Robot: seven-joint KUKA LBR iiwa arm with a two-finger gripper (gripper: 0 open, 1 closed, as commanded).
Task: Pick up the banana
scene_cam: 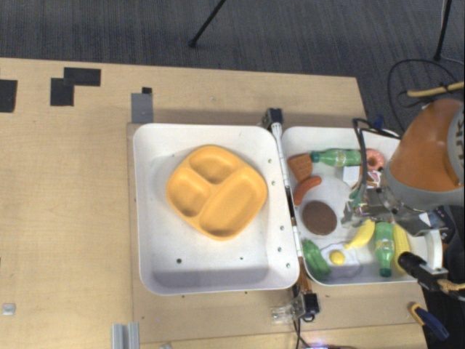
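At the near edge of the right bin (363, 280) lie a small yellow lemon-like piece (337, 257), a green vegetable (314, 256) to its left and a green bottle with a yellow cap end (384, 250) to its right. The banana (362, 235) lies just behind these, slanting from near-left up to far-right, between the brown round disc (318, 217) and the corn cob (400, 240). Farther back in the same bin are a sausage (307, 187), a brown bread-like piece (300, 166) and a second green bottle (336, 157).

The step in hand looks like the approach to the grasp: the claw (361, 209) hangs just beyond the banana's far end, apparently above it and not yet around it. Whether the claw is spread or pressed together I cannot tell, since the wrist hides it. The next move would call for a short shift toward the near side and a descent so the banana's middle sits between the jaws, clear of the bottle and the corn.

The arm (429, 158) reaches in from the right, its orange band over the bin's right rim, wrist pointing down and leftward. The left bin (156, 267) holds an orange divided plate (216, 190); both bins rest on the tabletop (65, 217).
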